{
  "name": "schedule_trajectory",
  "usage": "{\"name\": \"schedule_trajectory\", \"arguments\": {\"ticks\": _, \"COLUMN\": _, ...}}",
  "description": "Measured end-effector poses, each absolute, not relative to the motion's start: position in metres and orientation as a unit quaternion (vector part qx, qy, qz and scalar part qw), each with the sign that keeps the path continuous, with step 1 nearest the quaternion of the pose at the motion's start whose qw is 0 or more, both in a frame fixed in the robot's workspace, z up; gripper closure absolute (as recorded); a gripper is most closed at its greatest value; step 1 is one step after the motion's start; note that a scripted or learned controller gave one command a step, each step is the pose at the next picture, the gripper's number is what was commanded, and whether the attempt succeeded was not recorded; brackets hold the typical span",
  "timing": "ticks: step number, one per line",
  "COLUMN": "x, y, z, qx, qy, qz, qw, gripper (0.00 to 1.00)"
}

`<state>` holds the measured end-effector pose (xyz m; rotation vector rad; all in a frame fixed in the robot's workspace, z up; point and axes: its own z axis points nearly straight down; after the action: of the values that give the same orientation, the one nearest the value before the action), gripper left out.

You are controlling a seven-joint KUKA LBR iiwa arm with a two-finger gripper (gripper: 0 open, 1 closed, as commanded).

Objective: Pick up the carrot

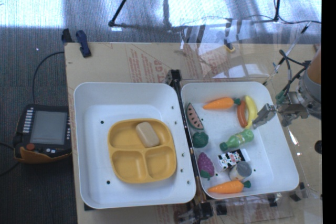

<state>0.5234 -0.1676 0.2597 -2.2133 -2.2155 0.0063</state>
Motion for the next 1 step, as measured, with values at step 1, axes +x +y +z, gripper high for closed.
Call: {"name": "schedule_trajectory", "arguments": {"ticks": 1, "x": 0.5943, "y": -0.1498, "z": 0.1843, "qx": -0.664, "qy": -0.748, "qz": 0.0024, "qw": 0.006, "gripper": 0.0}}
